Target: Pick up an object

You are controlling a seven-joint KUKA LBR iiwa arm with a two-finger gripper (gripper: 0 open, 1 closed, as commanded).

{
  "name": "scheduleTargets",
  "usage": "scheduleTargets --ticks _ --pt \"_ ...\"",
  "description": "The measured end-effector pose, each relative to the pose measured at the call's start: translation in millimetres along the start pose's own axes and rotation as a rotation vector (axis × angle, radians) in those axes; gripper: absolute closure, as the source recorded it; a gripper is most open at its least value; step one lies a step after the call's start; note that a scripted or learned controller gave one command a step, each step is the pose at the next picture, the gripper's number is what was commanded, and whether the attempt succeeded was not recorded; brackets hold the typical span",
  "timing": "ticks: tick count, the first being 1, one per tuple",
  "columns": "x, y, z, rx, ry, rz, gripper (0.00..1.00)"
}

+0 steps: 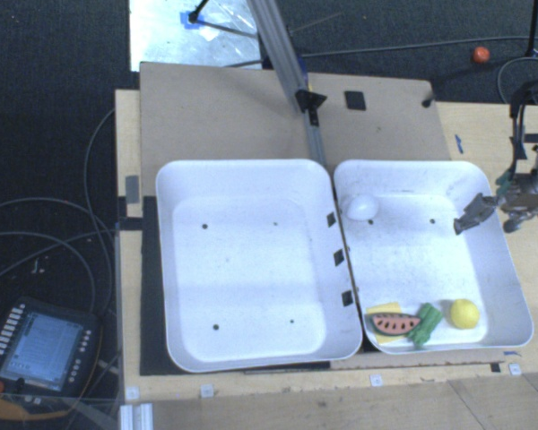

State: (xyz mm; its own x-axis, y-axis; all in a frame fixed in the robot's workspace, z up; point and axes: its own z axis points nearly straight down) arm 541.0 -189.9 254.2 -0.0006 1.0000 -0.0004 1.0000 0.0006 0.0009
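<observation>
Camera view's near edge: watermelon slice point(393, 322), green piece point(425, 323) and lemon point(464, 313) crowd the right bin's point(412, 258) front corner, probably light, rigid plastic; the rounded lemon may slip. Farther back, a white ball point(360, 207). Gripper point(490, 213) hovers spread, empty.

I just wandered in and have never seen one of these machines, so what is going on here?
A robot arm reaches in from the right, with its gripper over the right edge of the right-hand bin. It is meant to pick something up, but nothing sits between its fingers yet. In that bin lie a white ball in the far left corner, and along the near edge a watermelon slice, a green piece and a yellow lemon. The left-hand bin sits beside it.
</observation>
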Motion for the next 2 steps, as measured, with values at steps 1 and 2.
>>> scheduleTargets --ticks 1,2 --pt "0.0 0.4 -10.6 -0.001 0.000 -0.001 1.00" --pt "17.4 -47.8 -25.2 -0.002 0.000 0.000 1.00"
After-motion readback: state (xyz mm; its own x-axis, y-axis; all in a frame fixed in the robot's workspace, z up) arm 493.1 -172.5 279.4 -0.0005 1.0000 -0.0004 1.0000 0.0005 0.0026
